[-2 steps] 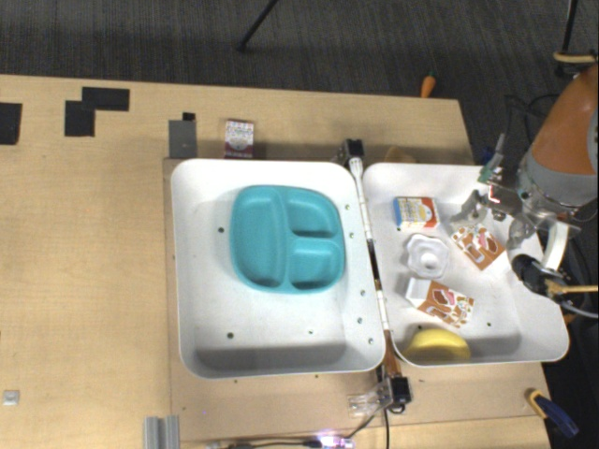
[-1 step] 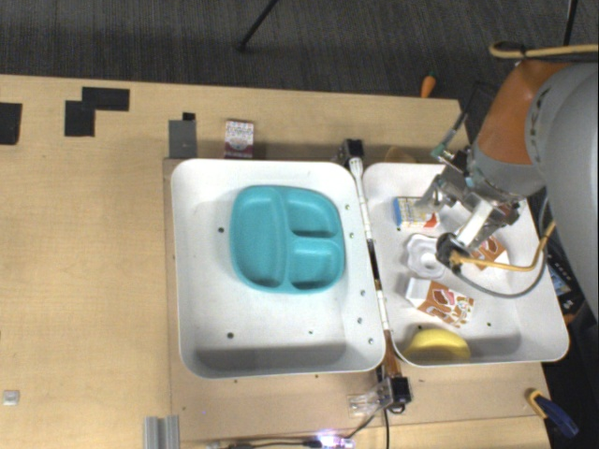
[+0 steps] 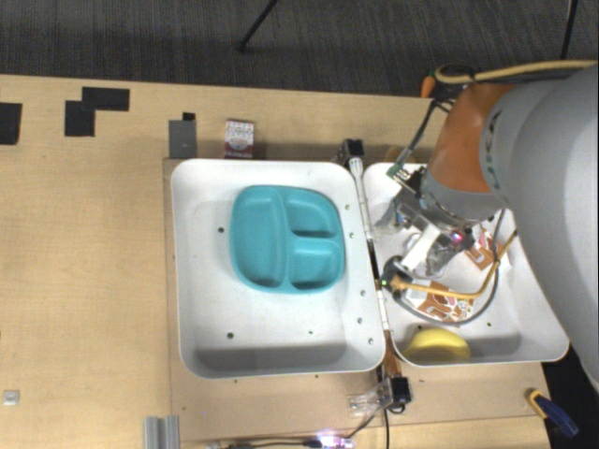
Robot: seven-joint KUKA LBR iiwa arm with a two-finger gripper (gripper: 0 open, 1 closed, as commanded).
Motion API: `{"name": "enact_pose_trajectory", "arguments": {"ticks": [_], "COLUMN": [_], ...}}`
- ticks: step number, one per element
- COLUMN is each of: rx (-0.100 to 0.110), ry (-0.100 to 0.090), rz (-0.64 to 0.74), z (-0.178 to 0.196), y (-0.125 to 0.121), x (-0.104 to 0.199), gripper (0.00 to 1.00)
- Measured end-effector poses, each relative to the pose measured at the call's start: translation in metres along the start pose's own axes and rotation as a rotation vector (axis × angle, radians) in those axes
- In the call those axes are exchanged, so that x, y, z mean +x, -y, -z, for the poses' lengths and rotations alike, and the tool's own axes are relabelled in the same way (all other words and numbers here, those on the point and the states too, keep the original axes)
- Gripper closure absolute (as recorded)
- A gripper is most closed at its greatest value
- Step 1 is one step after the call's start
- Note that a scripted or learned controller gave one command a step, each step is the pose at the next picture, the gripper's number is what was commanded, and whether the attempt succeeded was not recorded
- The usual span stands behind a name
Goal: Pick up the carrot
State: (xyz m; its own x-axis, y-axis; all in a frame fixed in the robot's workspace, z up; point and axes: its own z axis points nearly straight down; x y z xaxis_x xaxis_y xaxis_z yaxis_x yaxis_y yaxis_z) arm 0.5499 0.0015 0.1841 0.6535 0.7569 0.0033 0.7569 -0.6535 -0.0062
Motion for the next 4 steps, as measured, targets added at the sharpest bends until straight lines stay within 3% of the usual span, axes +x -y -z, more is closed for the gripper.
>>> {"name": "enact_pose_trajectory", "arguments": {"ticks": [1, 2, 3, 4], "rx": [-0.009, 0.000, -0.006, -0.007], "ry": [0.003, 0.001, 0.000, -0.002], "rz": [0.191, 0.231, -0.031, -0.297], "z": [0.002, 0.000, 0.001, 0.066], "y": [-0.084, 0.024, -0.021, 0.022], "x": [0.054, 0.063, 0.158, 0.145], "gripper": [0.00, 0.00, 0.00, 0.00]}}
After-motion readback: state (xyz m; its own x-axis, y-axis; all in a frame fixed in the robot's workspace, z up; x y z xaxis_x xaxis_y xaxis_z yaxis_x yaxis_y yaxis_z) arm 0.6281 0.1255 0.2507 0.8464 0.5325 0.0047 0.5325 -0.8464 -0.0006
